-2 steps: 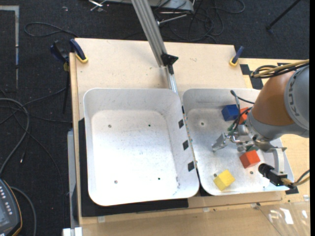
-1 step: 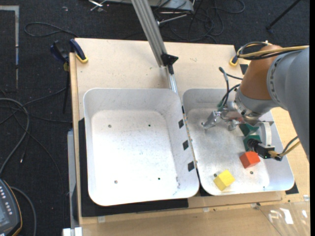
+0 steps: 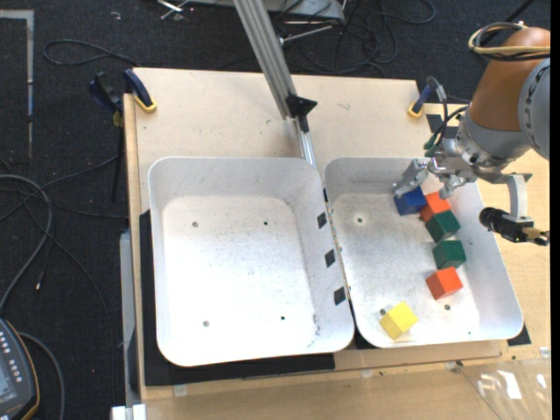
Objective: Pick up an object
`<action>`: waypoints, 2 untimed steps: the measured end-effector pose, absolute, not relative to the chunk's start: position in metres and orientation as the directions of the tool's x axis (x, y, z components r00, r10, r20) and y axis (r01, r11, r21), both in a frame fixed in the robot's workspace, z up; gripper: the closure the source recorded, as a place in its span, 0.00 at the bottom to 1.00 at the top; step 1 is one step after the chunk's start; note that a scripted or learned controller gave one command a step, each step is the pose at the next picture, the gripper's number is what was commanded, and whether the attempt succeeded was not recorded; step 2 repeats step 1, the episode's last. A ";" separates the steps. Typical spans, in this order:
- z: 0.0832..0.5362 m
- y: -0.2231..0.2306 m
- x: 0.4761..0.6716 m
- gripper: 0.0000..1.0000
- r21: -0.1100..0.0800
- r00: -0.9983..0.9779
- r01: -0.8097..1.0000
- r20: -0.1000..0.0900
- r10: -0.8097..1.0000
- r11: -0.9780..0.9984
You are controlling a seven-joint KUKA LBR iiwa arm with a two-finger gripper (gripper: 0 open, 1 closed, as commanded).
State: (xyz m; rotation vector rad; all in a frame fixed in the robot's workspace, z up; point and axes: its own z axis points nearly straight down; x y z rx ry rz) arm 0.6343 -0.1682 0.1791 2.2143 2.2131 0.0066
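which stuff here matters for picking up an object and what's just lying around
For the job:
gripper
blue block
orange blocks
green blocks
yellow block
right bin

Lying about:
left bin
clamps
metal pole

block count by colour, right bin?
Blue block: 1
Orange blocks: 2
Green blocks: 2
Yellow block: 1
Total: 6, all in the right bin

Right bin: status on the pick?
Gripper low over the far end of the right bin, at the blue block. No grasp visible. Orange block and green block crowd close beside it.
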 end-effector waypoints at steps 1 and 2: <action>0.091 -0.176 0.649 0.00 -0.004 -0.002 1.000 0.001 1.000 0.002; 0.091 -0.176 0.649 0.00 -0.004 -0.002 1.000 0.001 1.000 0.002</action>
